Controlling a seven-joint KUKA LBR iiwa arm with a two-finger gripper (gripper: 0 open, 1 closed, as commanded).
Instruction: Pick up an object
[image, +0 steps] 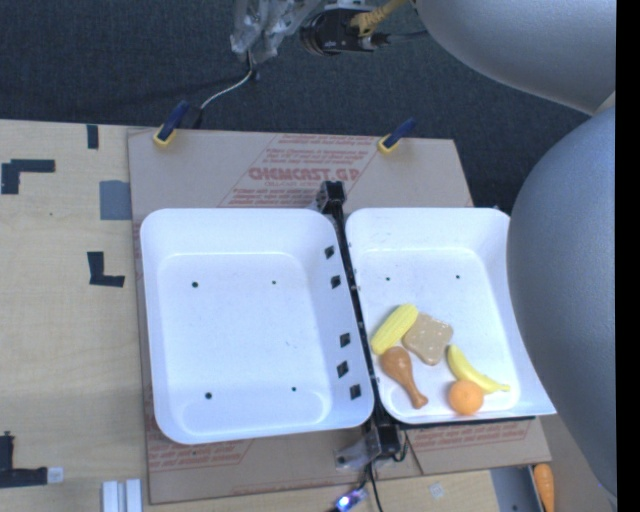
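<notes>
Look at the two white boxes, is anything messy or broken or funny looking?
Nothing looks broken or spilled. The toy foods, corn, bread slice, chicken leg, banana and orange, just sit bunched in the near corner of the right bin.

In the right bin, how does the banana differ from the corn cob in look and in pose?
The banana is slim, curved and bright yellow; the corn cob is thicker, straighter and paler yellow. The banana lies near the bin's lower right corner beside the orange; the corn cob lies further left, next to the bread slice. Both lie flat in the right bin.
</notes>
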